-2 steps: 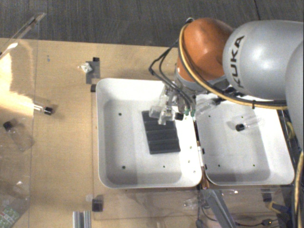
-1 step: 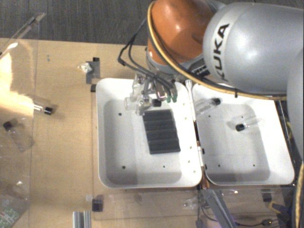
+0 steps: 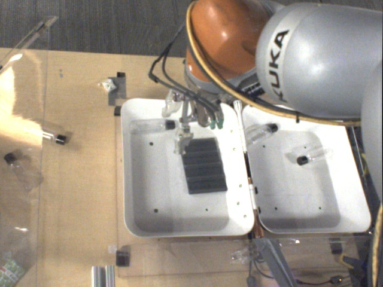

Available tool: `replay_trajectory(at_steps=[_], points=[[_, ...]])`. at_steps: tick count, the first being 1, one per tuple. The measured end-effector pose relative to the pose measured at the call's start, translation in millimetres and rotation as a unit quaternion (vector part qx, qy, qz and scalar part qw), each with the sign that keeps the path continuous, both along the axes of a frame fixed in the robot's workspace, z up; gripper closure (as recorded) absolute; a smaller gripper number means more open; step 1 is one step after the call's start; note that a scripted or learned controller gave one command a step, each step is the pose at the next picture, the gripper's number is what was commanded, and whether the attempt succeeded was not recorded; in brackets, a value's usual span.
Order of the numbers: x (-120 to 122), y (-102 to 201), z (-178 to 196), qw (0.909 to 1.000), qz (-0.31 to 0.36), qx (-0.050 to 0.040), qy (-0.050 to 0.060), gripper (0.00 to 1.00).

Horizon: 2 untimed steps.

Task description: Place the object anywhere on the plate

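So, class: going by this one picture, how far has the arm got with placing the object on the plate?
Done: the arm has brought its gripper over the far end of the left bin. In hand: the gripper sits just above the top edge of the dark ribbed slab, which lies flat on the bin floor. Left: nothing visibly sits between the fingers, so grasping and placing remain.

- a single camera sits above the bench (image 3: 66,178) and looks down at a slant, so the far edge of the bench and the dark floor (image 3: 108,11) beyond it fall along the top of the frame.
- it stands far enough off to take in both white bins whole, the left bin (image 3: 134,178) near the centre and the right bin (image 3: 341,178) toward the right side.
- the grey and orange arm (image 3: 299,46) enters from the right and looms large in the upper right, nearer the lens than the bins.
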State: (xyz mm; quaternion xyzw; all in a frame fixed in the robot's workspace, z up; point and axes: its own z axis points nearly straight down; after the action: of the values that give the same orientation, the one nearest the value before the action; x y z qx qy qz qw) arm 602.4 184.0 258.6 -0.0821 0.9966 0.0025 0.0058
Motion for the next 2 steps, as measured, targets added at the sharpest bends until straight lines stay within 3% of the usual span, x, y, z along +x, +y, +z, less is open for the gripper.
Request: replay_trajectory(at_steps=[1, 2], points=[[-46.0, 41.2, -148.0, 0.9993, -0.037, -0.0003, 0.003, 0.0], [-42.5, 42.1, -135.1, 0.9993, -0.038, 0.0033, -0.002, 1.0]])
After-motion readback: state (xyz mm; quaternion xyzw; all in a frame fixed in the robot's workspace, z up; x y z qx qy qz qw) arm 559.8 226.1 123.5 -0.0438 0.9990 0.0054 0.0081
